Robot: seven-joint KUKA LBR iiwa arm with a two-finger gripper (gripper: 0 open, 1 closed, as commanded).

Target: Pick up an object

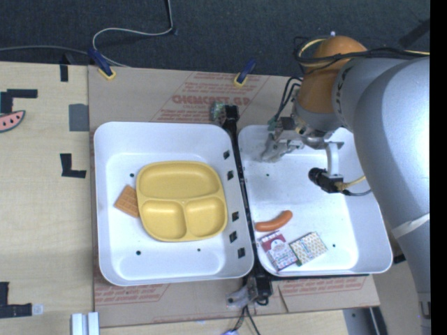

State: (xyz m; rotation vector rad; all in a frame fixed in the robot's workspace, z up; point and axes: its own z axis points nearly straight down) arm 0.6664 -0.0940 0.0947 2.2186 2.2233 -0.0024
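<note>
Your gripper (274, 147) hangs over the far corner of the right bin (363, 218), but you cannot tell how it is set from this slant. The likely picks, a sausage (273, 220) and two small packets (293, 248), lie near the bin's front edge, well apart from it. The yellow tray (183, 199) occupies the left bin (112, 187).

Robotics lab bench, not a home. A big grey KUKA arm (391, 117) with an orange band is reaching in over two shallow white bins, left bin (112, 187) and right bin (363, 243), which are sitting side by side on a cardboard sheet (188, 96). Clamps (103, 65) are pinning that sheet at the far edge. Loose cables (140, 30) are trailing across the dark backing. Black tape marks (70, 166) are sticking on the wooden bench top (42, 222). Toy props are lying in the bins.
</note>
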